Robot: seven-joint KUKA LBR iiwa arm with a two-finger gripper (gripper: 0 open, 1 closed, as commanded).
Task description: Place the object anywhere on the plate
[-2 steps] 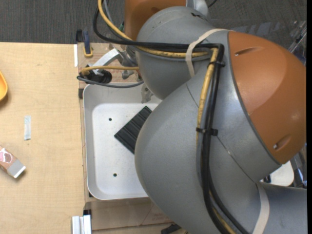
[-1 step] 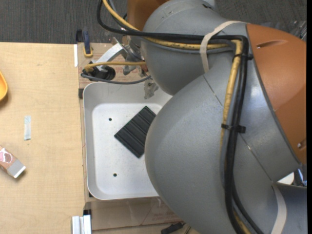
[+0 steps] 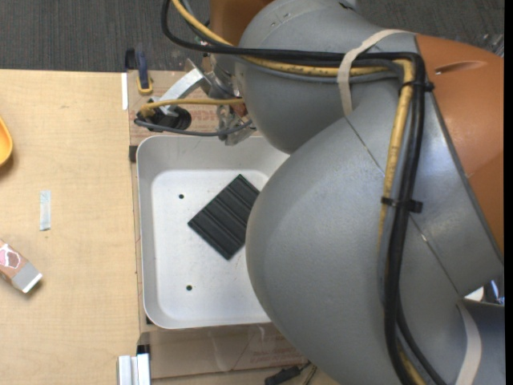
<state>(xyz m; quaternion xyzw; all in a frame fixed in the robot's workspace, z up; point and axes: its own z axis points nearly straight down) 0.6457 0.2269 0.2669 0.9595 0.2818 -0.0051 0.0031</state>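
We see the big grey arm [image 3: 361, 215] hanging over the right side of the white bin [image 3: 160, 311] and hiding much of it. We cannot tell how its gripping end is set. A dark ribbed pad [image 3: 224, 216] lies flat and turned at a slant on the bin's floor, right beside the arm. On the tan table [image 3: 72, 135] to the left lie a small silver strip [image 3: 45, 211] and a little wrapped thing [image 3: 18, 267], well apart from the bin.

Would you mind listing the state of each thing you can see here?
Black ribbed pad: lying flat and skewed in the white bin, untouched.
Arm: bent low over the bin, covering its right part.
Small packet: flat on the wooden board.
Silver strip: flat on the board.
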